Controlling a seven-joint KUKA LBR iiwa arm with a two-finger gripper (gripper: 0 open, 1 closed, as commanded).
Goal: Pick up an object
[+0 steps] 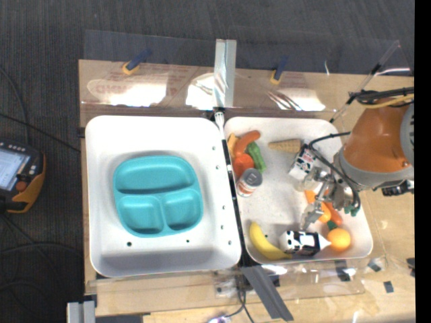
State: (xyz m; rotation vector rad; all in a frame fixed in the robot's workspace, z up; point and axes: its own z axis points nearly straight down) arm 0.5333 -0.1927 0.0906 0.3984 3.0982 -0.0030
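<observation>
While the arm (377, 143) reaches in from the right, the gripper (322, 200) hangs low over the near right part of the right bin (283, 128); whether it is spread or pressed together cannot be told, and nothing shows pinched in it. Just beside it on the near right lies an orange (339, 239), with a carrot piece (326, 210) partly hidden under the gripper. Just near of it sits a black and white toy (301, 242), touching a banana (264, 243) to its left, both close to the bin's near wall. A can (248, 181) stands at the left wall, with a carrot (245, 140) and green vegetable (256, 156) beyond it. A cone (286, 145) lies at the far side. Bare floor shows mid-bin, left of the gripper. No writing can be read. In the left bin (101, 200) rests 1 teal tray (158, 194) with 3 compartments.
</observation>
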